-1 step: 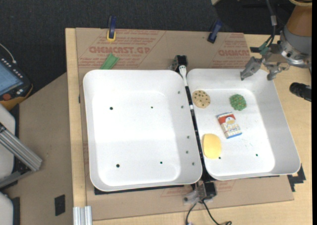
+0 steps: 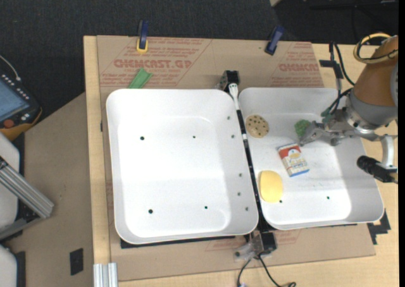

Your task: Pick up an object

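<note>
Now the claw (image 2: 314, 129) touches a green object (image 2: 302, 129).

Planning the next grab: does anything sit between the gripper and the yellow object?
Yes. The gripper is at the green object, and the small red and white box lies between there and the yellow object in the right bin.

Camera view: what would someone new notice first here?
Probably the arm reaching in from the right, its gripper low over the right bin at a small green thing. Three more things lie in that bin: a round tan cookie, a red and white box and a yellow piece.
</note>
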### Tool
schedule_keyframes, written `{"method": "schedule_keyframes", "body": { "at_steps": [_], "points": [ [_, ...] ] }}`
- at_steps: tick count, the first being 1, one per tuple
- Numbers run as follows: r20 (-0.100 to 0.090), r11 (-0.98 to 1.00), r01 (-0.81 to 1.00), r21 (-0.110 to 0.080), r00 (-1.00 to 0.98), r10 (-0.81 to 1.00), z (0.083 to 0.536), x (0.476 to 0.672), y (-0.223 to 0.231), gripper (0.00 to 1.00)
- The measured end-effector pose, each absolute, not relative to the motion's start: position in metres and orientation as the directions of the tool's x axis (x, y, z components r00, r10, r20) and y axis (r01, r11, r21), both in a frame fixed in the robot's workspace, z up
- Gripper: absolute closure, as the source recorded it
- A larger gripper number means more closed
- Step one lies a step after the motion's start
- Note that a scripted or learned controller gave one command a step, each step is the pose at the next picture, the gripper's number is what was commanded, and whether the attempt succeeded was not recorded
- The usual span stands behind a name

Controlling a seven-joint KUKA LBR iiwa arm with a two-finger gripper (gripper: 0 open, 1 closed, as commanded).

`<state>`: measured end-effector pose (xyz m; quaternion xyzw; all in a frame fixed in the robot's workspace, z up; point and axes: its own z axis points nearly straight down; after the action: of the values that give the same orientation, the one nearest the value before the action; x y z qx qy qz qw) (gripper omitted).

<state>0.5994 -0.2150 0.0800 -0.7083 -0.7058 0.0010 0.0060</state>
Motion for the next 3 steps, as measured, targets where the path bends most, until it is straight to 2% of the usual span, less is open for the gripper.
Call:
{"method": "schedule_keyframes", "body": {
  "at_steps": [1,2,3],
  "points": [
    [0.001,0.008,1.000,0.006,-0.008,1.000,0.087,0.653,-0.144,0.00],
    [-0.003,0.002,1.000,0.007,-0.002,1.000,0.098,0.651,-0.150,1.00],
    [0.001,0.009,1.000,0.016,-0.009,1.000,0.237,0.645,-0.073,1.00]
  ]
}}
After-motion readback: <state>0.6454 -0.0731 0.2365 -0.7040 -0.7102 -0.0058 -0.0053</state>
